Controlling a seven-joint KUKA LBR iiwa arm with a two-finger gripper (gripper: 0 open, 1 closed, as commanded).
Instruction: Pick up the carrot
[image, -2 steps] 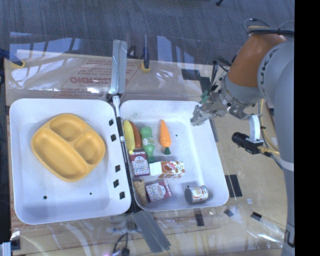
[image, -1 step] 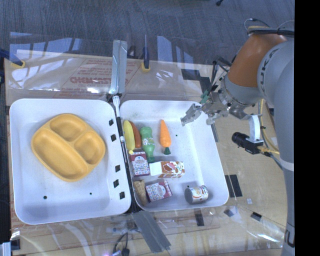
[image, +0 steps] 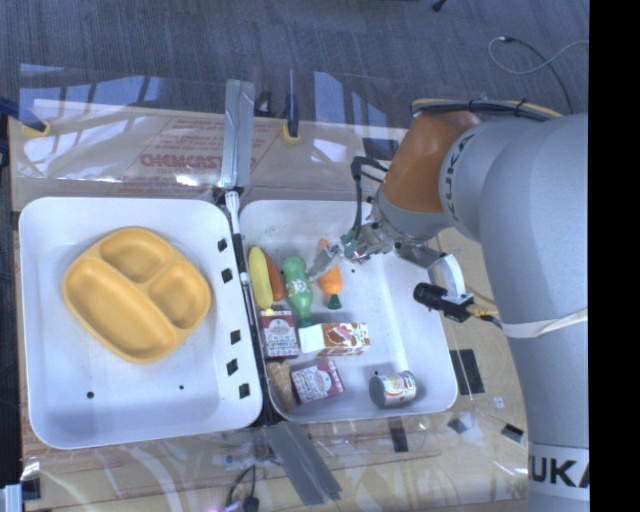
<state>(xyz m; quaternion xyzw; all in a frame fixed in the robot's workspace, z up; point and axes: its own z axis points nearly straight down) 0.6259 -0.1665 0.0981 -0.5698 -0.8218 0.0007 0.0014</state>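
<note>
Two white bins sit side by side on the bench. One bin (image: 40, 400) has a yellow tray (image: 137, 292) in it. The other bin (image: 425, 340) is full of small things, and the arm (image: 500, 200) reaches into it. The carrot (image: 332, 283) is near the middle of that bin, a bit toward the far edge, with its green end pointing at the near edge. Just beside it are a green bottle (image: 296, 283) and a banana (image: 259, 276). Closer to the near edge lie some little boxes (image: 315, 380) and a can (image: 392, 387). The gripper (image: 330, 262) is right at the top of the carrot, very close or touching. I cannot tell if the claw is apart or together, because it is too small and dark to see. It looks like the arm is at the reach step, with no lift yet. Next the claw should go down on both sides of the carrot, squeeze, and go up. It should try not to bump the bottle.
</note>
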